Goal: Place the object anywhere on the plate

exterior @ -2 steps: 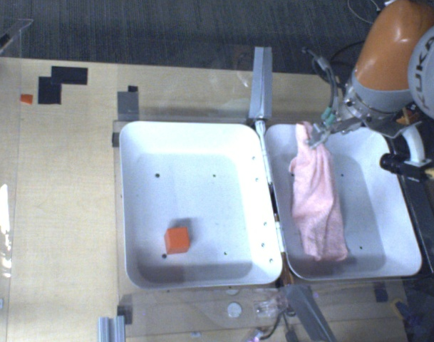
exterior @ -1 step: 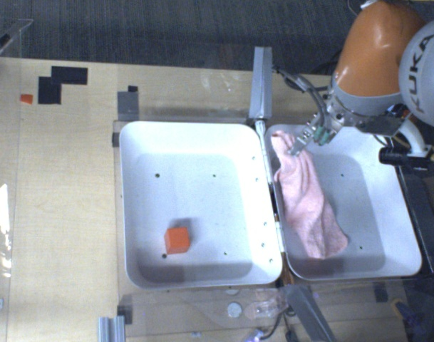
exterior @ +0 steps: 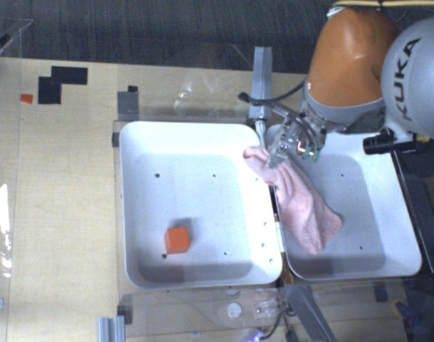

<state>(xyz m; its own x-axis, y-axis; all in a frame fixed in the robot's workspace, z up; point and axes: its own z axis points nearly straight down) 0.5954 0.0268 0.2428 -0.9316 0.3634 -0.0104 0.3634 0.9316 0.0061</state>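
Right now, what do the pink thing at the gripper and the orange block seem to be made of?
Pink cloth: soft fabric, matte, probably terry or fleece; it drapes and folds over the bin divider. Orange block: rigid, matte, sharp-edged cube; foam, plastic or painted wood, too small to tell. Left bin: smooth white plastic, apparently.

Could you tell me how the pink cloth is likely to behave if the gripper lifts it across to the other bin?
The pink cloth is probably floppy: it lies crumpled, draped over the wall between the left bin and the right bin. Lifted near the gripper, most of it would likely hang and drag. It looks light, and may snag on that wall.
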